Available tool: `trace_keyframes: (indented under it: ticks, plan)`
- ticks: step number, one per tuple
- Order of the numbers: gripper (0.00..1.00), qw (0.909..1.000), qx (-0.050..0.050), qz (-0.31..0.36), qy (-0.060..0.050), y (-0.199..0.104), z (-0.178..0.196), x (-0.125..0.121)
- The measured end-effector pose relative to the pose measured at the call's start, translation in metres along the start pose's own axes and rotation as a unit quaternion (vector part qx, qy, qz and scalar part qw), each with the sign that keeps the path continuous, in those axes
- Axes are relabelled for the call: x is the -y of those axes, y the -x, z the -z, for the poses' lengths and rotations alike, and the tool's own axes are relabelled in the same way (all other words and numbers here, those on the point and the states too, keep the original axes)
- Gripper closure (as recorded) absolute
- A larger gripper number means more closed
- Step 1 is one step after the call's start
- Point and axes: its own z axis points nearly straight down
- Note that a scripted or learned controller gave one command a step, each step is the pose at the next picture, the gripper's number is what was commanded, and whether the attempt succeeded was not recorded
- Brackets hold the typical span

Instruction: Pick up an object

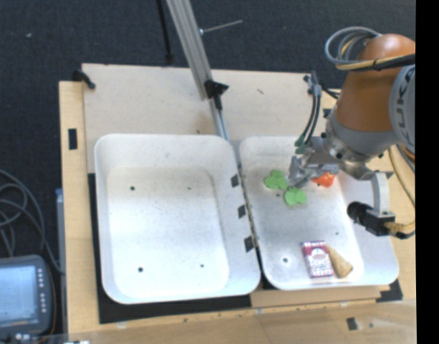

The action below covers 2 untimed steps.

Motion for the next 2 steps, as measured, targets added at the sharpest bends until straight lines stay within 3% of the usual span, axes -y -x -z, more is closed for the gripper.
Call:
trace_keyframes:
  ticks: [2]
  plan:
    - [1.0,1.0,0.0,0.0,-0.001,-0.11,-0.009,-0.007]
